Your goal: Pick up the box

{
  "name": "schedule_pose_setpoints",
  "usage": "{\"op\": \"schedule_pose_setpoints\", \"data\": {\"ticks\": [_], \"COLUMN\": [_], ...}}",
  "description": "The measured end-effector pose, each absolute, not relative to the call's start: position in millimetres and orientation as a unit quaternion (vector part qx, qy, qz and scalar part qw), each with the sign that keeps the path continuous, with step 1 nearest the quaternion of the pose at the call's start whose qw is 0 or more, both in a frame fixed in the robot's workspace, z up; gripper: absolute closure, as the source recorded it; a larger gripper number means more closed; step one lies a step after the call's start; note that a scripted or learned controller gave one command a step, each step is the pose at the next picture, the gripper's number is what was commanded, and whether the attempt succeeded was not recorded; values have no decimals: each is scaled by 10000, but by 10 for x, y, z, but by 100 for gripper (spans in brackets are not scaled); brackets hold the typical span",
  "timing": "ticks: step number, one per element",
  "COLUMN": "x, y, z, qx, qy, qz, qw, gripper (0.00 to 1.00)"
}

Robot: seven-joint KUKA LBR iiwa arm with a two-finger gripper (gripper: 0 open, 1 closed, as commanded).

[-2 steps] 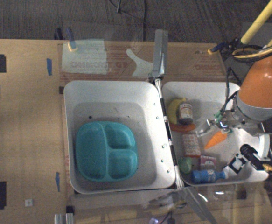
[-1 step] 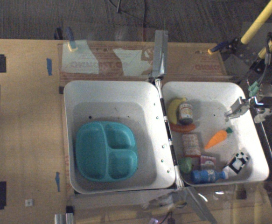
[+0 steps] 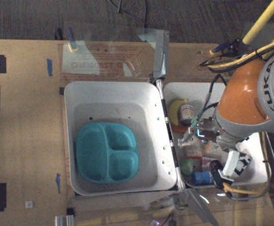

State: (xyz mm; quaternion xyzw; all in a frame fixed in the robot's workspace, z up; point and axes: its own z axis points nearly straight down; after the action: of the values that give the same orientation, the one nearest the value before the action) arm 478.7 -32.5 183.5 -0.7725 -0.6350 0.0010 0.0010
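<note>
The tool (image 3: 193, 136), its opening not discernible, is seen low in the right bin (image 3: 256, 150), with the presumed box (image 3: 193, 150) lying just beside it at six o'clock.

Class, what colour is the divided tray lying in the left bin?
Teal, seen in the camera view: the divided tray in the left bin.

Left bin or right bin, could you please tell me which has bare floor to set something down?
The left bin has room: bare white floor borders the teal divided plate along the far wall and the right wall. The right bin is crowded: a yellow jar, a green item and a blue item cluster under the arm.
</note>
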Motion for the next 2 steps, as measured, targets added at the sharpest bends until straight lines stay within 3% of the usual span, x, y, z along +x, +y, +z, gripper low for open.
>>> {"op": "schedule_pose_setpoints", "data": {"ticks": [1,2], "x": [4799,4787], "y": [-1130,-456], "z": [3116,1834], "qx": [-7874,-8127], "qy": [-6165,-5827], "qz": [1,13], "qw": [-6,10], "gripper": [0,0]}}
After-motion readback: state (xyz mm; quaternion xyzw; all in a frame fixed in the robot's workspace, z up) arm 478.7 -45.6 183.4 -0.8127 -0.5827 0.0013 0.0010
